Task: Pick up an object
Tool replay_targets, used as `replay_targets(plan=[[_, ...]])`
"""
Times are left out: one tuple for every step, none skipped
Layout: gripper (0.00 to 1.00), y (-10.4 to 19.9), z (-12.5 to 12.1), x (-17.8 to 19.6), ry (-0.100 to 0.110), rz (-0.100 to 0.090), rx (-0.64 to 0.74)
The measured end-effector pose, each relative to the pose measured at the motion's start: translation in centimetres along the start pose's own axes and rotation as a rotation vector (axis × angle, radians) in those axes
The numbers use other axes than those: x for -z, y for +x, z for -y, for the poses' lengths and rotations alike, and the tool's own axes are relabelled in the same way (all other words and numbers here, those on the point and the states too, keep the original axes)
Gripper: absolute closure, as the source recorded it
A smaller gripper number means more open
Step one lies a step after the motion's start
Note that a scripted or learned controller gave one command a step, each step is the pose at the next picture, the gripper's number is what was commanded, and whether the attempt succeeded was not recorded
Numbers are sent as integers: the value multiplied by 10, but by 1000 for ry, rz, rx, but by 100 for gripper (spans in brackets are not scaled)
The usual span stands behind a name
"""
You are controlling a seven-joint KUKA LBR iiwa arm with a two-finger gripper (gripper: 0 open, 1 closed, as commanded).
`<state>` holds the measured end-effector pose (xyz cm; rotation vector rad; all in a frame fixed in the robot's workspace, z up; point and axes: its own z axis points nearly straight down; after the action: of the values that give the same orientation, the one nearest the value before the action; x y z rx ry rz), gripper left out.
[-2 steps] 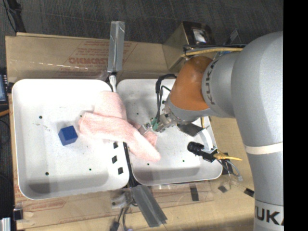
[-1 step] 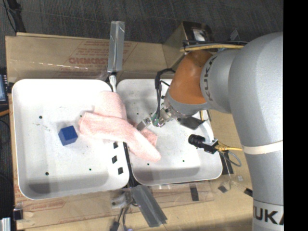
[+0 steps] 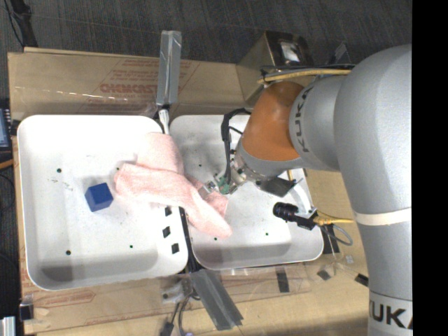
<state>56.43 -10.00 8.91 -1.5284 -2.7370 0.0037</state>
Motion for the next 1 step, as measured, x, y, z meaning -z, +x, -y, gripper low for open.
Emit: replay_targets(plan=[[100, 0, 0, 8, 3, -2, 2]])
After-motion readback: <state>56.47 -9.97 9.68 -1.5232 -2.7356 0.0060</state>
